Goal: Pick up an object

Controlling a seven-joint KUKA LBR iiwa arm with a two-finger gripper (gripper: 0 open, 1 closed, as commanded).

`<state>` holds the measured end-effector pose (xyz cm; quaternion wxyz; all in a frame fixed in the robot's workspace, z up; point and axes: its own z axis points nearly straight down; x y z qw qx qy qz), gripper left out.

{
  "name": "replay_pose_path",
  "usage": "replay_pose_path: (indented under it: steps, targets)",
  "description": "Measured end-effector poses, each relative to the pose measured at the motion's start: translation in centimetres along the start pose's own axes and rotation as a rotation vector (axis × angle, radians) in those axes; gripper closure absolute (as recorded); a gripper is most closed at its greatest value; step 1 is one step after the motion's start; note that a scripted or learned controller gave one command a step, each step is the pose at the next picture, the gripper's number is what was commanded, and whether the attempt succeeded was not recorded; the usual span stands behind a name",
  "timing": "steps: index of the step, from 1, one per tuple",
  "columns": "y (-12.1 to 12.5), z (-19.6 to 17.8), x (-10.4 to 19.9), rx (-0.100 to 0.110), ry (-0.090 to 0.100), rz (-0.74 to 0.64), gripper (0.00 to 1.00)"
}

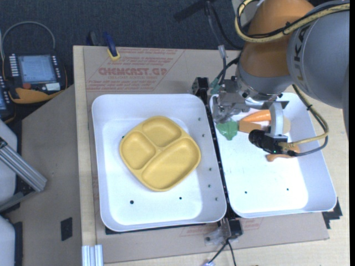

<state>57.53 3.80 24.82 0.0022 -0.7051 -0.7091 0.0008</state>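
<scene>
a green object [227,129] and an orange carrot-like piece [256,117] lie in the right bin [277,198] under the gripper [224,114]; yellow divided plate [160,152] in the left bin [111,204].

The two shallow plastic bins are plain white, the left bin [105,165] and the right bin [277,193] alike. A pale yellow three-compartment plastic plate [160,153] lies in the left bin. Near the right bin's far edge sit a soft green object [227,129] and an orange carrot-shaped object [256,117]. The arm [310,43] is grey with an orange band. The tan cardboard sheet [138,71] under the bins carries faded red lettering.
</scene>
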Motion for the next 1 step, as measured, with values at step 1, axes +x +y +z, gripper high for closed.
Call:
replay_pose_path:
  steps: [1]
  targets:
    - [1.51, -0.22, 5.44, -0.007, 0.000, -0.001, 1.00]
